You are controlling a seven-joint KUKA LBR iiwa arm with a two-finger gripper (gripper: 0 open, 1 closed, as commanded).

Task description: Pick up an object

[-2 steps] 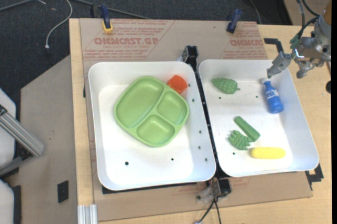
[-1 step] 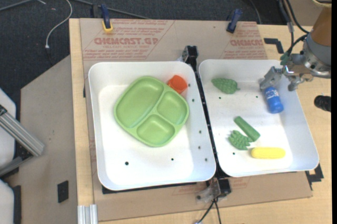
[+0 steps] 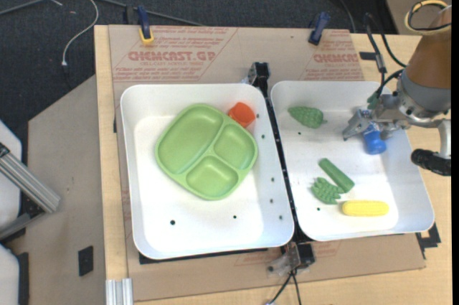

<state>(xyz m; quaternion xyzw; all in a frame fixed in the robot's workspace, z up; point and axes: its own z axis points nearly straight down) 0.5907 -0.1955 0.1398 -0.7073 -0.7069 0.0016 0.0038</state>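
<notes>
Over the right bin (image 3: 409, 221), end effector (image 3: 369, 130) spread above a blue object (image 3: 374, 143), green leafy piece (image 3: 306, 115) beside, yellow corn (image 3: 364, 208) nearer the front.

A green plate (image 3: 206, 151), an orange toy (image 3: 242, 113), a blue thing (image 3: 374, 142), yellow corn (image 3: 364, 208), two white bins (image 3: 143, 224).

Your options in the right bin: small blue piece (image 3: 374, 143) far right under the hand (image 3: 367, 125), bumpy green one (image 3: 306, 115) far left, green brush-shaped thing (image 3: 332, 181) mid-bin, yellow corn (image 3: 364, 208) lying flat nearest you.
</notes>
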